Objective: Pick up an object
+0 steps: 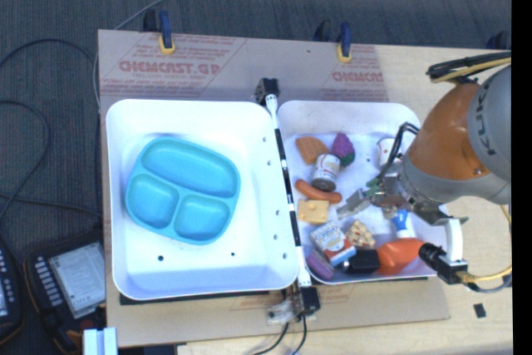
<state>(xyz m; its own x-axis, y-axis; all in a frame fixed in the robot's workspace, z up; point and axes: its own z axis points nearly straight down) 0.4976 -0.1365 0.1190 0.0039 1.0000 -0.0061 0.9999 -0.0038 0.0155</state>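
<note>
While the arm (455,147) leaned in from the right, this was how things stood from where I watched.

Worktop: a brown board (208,66) clamped at its far edge, carrying two white bins side by side.
Left bin (125,262): held a blue divided plate (182,189) with three compartments, lying flat toward the middle.
Right bin (366,108): crowded with small toy foods and odds and ends.
Far part of right bin: a waffle-like brown piece (311,148) lay beside a purple piece (343,147), with a small can (326,172) just below them.
Middle of right bin: a red sausage shape (318,191) lay just above a yellow cracker (314,212).
Near part of right bin: an orange object (397,254) lay beside a black piece (362,263).
Claw (366,197): hung low over the middle of the right bin, near the sausage shape and cracker; I could not tell whether it was open or closed, nor whether it touched anything.
Cables: black leads (25,170) trailed across the grey floor to the left.
</note>
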